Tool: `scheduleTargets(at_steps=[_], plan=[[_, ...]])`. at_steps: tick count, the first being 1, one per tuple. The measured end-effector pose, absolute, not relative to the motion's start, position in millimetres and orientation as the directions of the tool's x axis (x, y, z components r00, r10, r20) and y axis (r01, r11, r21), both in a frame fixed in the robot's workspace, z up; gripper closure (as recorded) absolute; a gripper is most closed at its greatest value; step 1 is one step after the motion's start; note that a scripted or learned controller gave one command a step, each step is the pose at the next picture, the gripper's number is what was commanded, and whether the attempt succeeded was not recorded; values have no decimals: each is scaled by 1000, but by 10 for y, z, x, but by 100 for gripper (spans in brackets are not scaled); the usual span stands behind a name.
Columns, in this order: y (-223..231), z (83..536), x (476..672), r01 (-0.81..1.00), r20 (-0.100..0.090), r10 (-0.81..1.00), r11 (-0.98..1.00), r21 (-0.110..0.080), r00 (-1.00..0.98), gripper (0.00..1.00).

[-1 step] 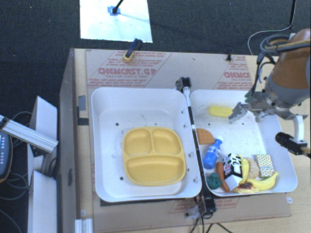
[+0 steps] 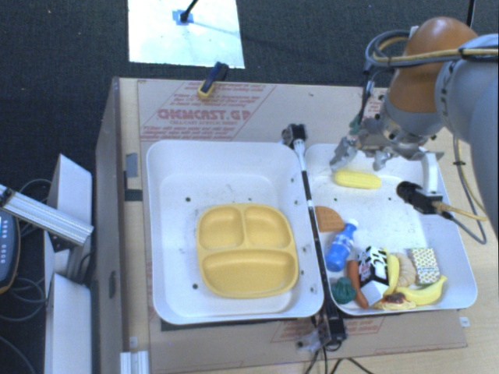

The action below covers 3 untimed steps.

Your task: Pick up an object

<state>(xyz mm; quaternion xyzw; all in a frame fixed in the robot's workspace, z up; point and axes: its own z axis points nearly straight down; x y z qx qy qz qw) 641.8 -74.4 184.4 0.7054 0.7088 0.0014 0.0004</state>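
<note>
Gripper [image 2: 361, 157] jaws spread, nothing between them, just above the yellow corn [image 2: 357, 180]. Left of them, bench [image 2: 210, 114] board reads "CHEMCAST GP" in red.

Two white bins side by side on the counter [image 2: 234, 107]. Left bin [image 2: 171, 170] holds a yellow divided tray [image 2: 246, 249]. Right bin [image 2: 456, 275] has a yellow corn cob [image 2: 357, 179] near the top, blue bottle [image 2: 341, 248], carrot [image 2: 356, 280], banana [image 2: 425, 292], other small items bunched at bottom. End effector [image 2: 365, 154] hangs just above the corn cob, fingers spread, nothing between them.
</note>
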Motion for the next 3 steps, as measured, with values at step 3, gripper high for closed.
scheduleTargets(at_steps=[3], plan=[[-678, 1842, 5172, 1000, 0, 1000, 1, 1, -1, 0]])
